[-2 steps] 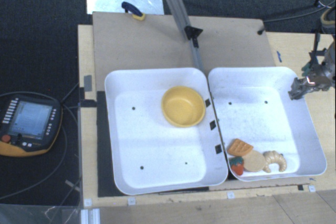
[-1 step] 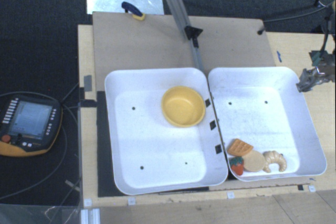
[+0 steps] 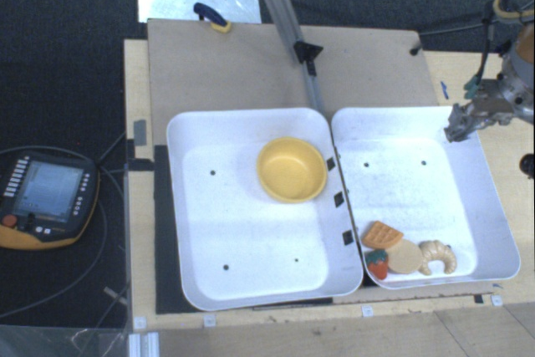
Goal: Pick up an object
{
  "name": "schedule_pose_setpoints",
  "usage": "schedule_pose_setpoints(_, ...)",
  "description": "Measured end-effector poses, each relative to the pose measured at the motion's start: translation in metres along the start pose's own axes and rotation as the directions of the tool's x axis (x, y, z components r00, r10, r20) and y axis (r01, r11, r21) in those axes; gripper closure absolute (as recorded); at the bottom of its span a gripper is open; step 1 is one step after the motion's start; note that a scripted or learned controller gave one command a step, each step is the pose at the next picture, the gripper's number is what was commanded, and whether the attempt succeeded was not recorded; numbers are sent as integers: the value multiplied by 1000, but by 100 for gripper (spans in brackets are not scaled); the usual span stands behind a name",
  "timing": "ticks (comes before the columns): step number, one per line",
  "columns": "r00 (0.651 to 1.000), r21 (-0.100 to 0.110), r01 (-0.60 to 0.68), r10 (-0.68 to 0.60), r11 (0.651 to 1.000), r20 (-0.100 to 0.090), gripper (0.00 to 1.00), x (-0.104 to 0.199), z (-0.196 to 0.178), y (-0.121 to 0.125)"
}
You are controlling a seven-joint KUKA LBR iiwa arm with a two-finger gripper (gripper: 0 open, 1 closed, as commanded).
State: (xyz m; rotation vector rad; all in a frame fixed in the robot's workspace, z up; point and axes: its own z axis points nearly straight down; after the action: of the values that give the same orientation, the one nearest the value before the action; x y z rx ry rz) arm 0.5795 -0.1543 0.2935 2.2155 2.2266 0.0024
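The gripper [image 3: 458, 130] is hovering at the frame's right edge, its state unclear; the croissant [image 3: 438, 256], lower right, is looking light and rigid, best pinched across its middle.

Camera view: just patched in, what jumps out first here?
The yellow bowl stands alone in the left bin, near its top right corner. A small cluster of toy food sits in the right bin, at its near edge. The gripper hangs over that bin's far right rim.

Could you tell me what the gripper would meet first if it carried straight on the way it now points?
Probably the right bin's bare white floor near its far right edge; the gripper points down there, though depth is unclear.
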Motion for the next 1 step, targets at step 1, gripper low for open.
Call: schedule_pose_setpoints(1, 1000, 0, 0, 0, 1000, 0, 100, 49, 1, 3)
